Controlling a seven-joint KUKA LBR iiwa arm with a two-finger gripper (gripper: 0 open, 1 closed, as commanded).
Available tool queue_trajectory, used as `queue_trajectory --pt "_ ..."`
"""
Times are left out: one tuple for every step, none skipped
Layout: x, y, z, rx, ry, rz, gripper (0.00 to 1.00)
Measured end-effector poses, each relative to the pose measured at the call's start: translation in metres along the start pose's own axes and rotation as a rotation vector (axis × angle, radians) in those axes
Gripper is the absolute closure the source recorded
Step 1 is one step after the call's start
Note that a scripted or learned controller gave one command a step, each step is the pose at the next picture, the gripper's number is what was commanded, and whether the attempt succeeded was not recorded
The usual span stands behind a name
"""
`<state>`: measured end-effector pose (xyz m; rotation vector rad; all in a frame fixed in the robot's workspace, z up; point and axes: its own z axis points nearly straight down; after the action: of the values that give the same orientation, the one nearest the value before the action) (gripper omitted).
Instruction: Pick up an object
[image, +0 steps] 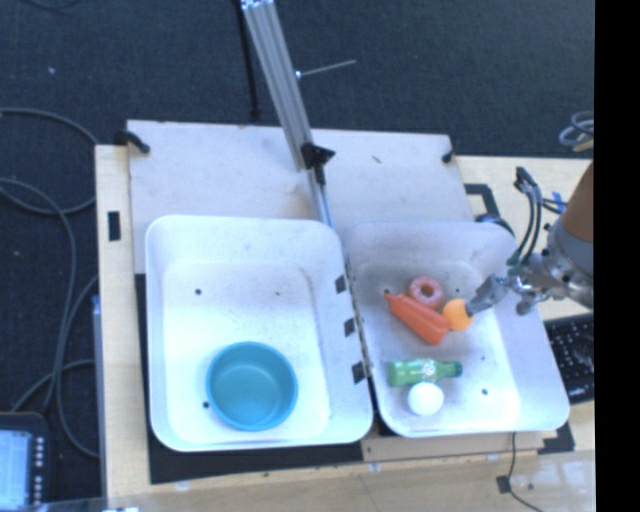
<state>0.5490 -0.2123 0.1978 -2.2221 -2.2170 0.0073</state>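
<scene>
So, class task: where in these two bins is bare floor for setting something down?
Left bin: all floor above and right of the blue bowl. Right bin: only the near-right corner beside the white ball. Crowded around the carrot, pink ring and green bottle.

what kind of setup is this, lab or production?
Likely a lab grasping bench: a robot arm reaches over two white bins, toy-like items such as a carrot sit inside, and loose cables trail across dark carpet.
</scene>
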Motion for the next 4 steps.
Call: queue_trajectory --pt "0.004 -0.009 0.059 0.001 0.0 -0.003 0.0" --pt "0.003 -0.005 0.041 -0.012 0.0 -0.001 1.0" --pt "0.0 0.001 -0.026 -0.017 -0.001 -0.007 1.0" --pt "-0.011 -0.002 -0.086 -0.016 -0.002 -0.008 1.0"
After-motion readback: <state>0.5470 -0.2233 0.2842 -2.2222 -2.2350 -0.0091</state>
